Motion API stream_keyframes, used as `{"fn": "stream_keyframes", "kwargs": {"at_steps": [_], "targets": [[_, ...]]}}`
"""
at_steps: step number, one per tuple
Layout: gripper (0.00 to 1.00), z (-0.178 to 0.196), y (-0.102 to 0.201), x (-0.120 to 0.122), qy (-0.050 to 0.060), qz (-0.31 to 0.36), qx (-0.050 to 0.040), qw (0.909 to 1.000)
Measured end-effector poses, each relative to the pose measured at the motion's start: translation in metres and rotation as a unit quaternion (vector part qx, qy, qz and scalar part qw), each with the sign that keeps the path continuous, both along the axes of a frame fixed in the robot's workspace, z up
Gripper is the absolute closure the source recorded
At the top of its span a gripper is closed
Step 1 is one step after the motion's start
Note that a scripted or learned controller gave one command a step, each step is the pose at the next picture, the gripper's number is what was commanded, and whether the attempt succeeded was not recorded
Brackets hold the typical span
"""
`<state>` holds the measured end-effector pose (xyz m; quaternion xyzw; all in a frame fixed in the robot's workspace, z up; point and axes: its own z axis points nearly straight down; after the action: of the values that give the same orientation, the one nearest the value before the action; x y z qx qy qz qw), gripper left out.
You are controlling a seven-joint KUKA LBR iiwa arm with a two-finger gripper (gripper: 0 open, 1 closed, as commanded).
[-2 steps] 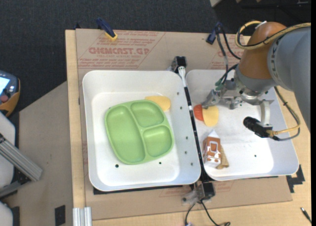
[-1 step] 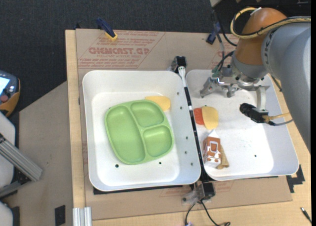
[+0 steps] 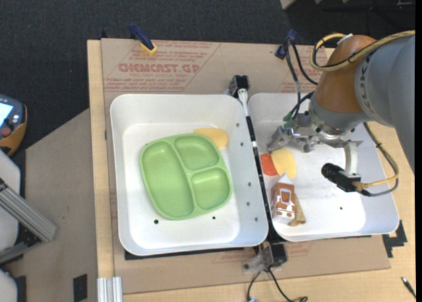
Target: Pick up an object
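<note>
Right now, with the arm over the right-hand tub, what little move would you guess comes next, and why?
Probably a short drop straight down. The gripper hangs just above the yellow piece and the orange piece by the right bin's left wall, holding nothing I can see, so lowering comes before any grasp.

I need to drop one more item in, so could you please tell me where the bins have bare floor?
Free: the left white bin along its front and left, around the green divided plastic tray. Crowded: the right white bin near the divider, where orange, yellow and brown items cluster.

The arm [image 3: 382, 76] runs off the right edge, and its wrist hides the gripper [image 3: 290, 137] fingers.
</note>
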<state>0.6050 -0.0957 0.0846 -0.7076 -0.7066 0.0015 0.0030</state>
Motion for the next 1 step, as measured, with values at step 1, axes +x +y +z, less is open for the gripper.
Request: {"fn": "stream_keyframes", "kwargs": {"at_steps": [1], "targets": [[0.00,0.0002,-0.0163,-0.0033,-0.002,0.000,-0.0005,1.0000]]}}
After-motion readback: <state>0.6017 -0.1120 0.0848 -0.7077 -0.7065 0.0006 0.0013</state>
